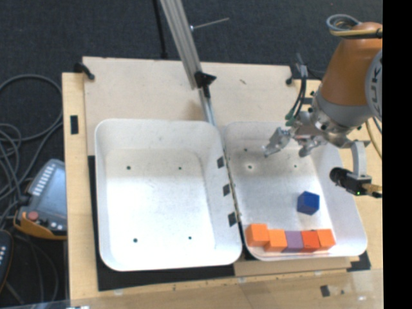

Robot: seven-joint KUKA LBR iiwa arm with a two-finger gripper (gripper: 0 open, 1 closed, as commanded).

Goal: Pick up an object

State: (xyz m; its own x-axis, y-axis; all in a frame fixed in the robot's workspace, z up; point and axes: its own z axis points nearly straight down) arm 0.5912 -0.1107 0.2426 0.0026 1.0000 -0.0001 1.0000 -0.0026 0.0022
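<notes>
My gripper (pixel 291 145) hangs over the back half of the right bin (pixel 257 179), its two fingers spread apart with nothing between them. A blue cube (pixel 308 202) lies in that bin, in front of the gripper and a little to its right. Along the bin's front wall runs a row of blocks: orange blocks (pixel 268 235) at the left, a purple block (pixel 293 240) in the middle, and orange blocks (pixel 318 238) at the right. The gripper touches none of them.
The left bin (pixel 161 192) stands beside the right one. A slanted metal post (pixel 187 50) rises from the back of the bench between the bins. Cables and a pendant (pixel 45 195) lie off the bench's left side.
</notes>
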